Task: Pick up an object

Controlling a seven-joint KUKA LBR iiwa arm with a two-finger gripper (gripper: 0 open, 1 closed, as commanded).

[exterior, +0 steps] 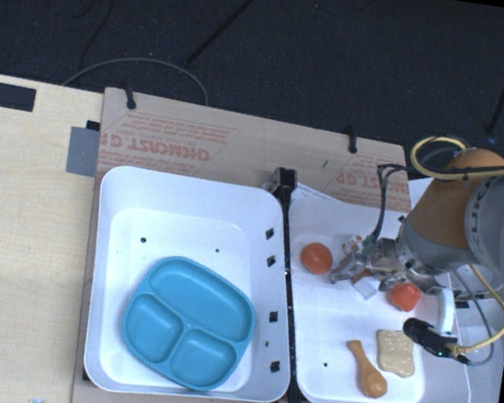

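1. Nearest the camera, in the right bin [317, 387], lies a tan wooden spoon-like piece [366, 366], smooth, its long axis slanting from upper left to a rounded lower-right end. Just beside it on the right sits a pale, rough-looking, bread-like slab [396, 352].
2. In the left bin [127, 214], well apart from the right bin's things, a blue plastic divided plate [188, 321] lies flat, glossy, with three compartments.
3. Farther back in the right bin, the gripper [353, 264] hangs low over the floor. Whether its jaws are apart or together I cannot tell; metal parts blur there.
4. The relation that matters: a small orange ball [317, 257], round and smooth, lies just left of the gripper, near it, seemingly not between the jaws. I judge it the likeliest thing to pick.
5. A red rounded object [404, 295] sits on the gripper's other side, partly under the arm [445, 212].
6. A ball has no long axis, so any approach angle should serve, though it may roll.
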